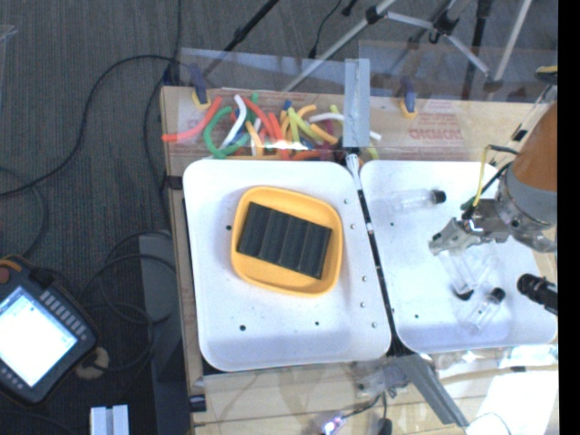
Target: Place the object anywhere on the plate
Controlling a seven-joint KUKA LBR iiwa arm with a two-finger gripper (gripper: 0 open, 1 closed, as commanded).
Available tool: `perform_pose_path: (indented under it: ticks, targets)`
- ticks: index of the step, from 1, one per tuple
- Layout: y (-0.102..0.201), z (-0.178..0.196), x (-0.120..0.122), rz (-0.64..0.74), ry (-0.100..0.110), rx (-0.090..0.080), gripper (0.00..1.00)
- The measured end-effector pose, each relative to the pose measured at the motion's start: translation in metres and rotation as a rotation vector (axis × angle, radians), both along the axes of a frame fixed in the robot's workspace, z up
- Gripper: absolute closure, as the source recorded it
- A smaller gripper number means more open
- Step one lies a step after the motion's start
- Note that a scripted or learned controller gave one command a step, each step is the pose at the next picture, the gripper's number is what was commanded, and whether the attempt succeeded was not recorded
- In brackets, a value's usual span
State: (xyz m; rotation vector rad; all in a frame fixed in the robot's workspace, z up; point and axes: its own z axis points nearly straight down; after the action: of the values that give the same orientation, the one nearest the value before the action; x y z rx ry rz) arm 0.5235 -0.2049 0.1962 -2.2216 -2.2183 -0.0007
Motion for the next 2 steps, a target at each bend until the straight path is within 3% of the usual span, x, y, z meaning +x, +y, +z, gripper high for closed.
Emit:
perform_pose_path:
  ticks: [1, 2]
  targets:
    - [0.047, -0.001, 0.026, 0.116, 0.001, -0.003, 1.0]
    - [0.109, 0.012, 0.037, 0.178, 0.0, -0.002, 1.0]
